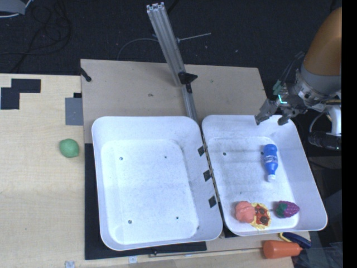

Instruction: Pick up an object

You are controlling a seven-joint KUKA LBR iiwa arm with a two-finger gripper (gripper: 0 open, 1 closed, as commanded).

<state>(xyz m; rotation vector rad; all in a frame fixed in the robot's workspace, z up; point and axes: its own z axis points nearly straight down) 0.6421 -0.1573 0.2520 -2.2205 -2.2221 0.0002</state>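
The bench (39,166) is pale wood, with a tan board (134,91) laid across its middle. On that board sit 2 shallow white bins side by side, the left bin (106,128) and the right bin (309,163), touching along their inner edges. A green ball (70,148) rests on the bare wood left of the bins, and an orange carrot-shaped toy (280,249) lies just below the right bin's front edge.

We note the arm (323,54): a rounded orange band above a grey wrist section. Below it sits a dark gripper (277,113) of angular black parts, with thin dark cables looping beside it and a small teal light on its body.
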